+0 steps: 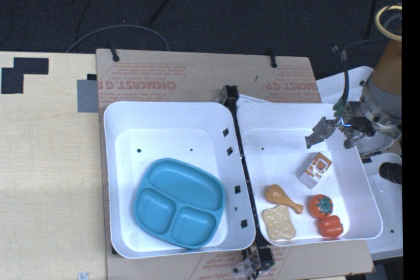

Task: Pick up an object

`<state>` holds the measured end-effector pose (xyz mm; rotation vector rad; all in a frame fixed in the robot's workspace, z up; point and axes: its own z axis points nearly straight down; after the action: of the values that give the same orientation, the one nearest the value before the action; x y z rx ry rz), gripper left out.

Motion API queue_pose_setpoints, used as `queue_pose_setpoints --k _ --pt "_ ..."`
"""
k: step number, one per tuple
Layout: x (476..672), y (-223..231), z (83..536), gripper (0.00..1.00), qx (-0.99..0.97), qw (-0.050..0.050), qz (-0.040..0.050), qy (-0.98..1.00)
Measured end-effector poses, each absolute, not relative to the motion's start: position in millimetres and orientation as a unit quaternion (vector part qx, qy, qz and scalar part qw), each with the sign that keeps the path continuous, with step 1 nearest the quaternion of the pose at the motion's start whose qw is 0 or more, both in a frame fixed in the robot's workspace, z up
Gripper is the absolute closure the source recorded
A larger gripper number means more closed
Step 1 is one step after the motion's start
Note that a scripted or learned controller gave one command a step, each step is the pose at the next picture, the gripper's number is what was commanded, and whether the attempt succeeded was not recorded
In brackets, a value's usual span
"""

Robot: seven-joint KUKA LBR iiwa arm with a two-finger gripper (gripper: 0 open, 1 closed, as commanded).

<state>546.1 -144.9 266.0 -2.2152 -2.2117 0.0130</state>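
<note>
Evidently the jaws [335,130] hang spread and empty above the right bin's [374,223] far side, just beyond the small carton [315,169]. That carton, lying tilted on the bin floor apart from the drumstick [283,197], cracker [278,222] and two tomatoes [321,205], looks light, stiff and boxy; best pinched across its flat sides, gently, since thin card may crush.

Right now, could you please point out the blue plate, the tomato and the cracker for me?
blue plate [178,202]: camera view, central divider ridge.
tomato [321,206]: camera view, middle of its red body.
cracker [279,222]: camera view, centre of its top face.
</note>
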Motion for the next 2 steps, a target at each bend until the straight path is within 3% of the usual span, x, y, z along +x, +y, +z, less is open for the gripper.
queue_pose_setpoints --k 1,2 --pt "548.1 -145 273 0.0 -0.707 0.0 0.0006 -0.707" --pt "544.9 -147 228 0.0 -0.707 0.003 0.0021 -0.707"
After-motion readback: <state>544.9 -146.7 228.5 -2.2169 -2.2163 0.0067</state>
